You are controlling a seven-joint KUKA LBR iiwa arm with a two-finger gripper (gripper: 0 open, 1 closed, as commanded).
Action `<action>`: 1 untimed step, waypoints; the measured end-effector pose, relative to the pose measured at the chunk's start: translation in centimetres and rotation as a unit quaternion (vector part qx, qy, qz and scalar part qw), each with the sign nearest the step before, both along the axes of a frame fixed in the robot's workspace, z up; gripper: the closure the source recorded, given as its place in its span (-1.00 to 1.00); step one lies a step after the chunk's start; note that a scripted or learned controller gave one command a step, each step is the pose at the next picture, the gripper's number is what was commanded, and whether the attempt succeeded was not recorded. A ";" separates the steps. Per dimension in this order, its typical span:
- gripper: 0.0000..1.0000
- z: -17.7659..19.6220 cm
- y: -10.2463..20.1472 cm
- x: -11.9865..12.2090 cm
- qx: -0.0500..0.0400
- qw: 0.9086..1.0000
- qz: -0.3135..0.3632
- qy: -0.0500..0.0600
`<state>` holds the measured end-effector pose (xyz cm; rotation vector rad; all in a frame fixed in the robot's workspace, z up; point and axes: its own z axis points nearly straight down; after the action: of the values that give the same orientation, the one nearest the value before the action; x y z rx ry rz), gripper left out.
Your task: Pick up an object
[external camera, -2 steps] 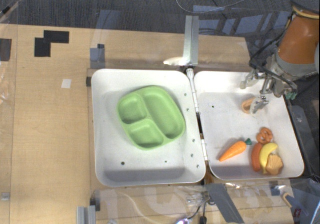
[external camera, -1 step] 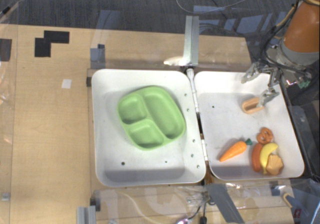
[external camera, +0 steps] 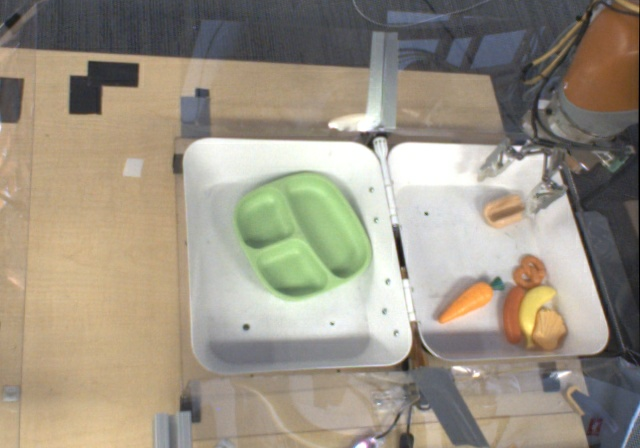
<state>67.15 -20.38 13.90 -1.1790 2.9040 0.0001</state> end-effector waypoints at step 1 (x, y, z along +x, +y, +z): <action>1.00 1.1 0.2 0.3 0.002 1.000 -0.002 -0.004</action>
<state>67.48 -20.19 14.98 -1.1712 2.8978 0.0007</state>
